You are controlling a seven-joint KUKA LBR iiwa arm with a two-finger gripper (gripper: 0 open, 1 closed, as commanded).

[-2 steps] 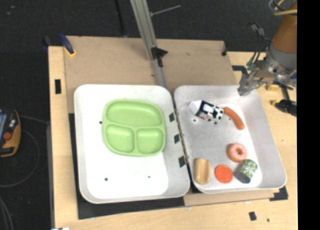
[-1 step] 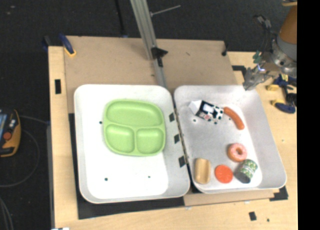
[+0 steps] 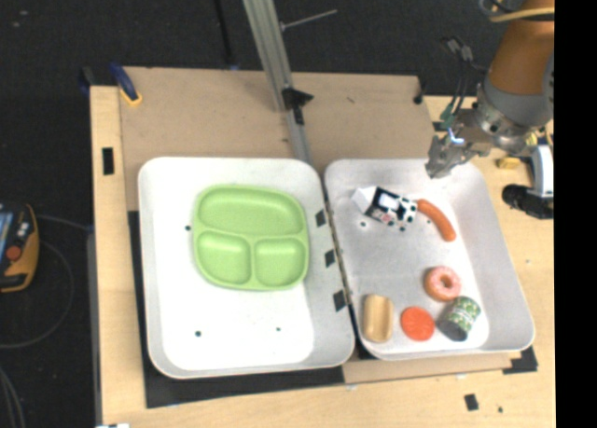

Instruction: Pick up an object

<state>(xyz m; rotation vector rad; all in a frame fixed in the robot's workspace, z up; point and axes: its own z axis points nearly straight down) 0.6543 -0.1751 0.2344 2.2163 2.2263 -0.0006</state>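
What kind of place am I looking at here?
Most likely a robotics lab test bench. A grey and orange robot arm reaches over two white bins, one holding toy food such as a donut, with cables across the dark floor.

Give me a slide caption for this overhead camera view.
KUKA arm's hand poised over right bin of toy food; green divided plate in left bin.

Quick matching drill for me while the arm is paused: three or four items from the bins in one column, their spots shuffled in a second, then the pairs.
Things:
1. green divided plate
2. orange sausage
3. pink donut
4. tan bread piece

Places:
A. right bin, near its front left corner
B. left bin
C. right bin, far side, right of the black-and-white toy
D. right bin, just behind the dark can

Pairs: 1-B, 2-C, 3-D, 4-A
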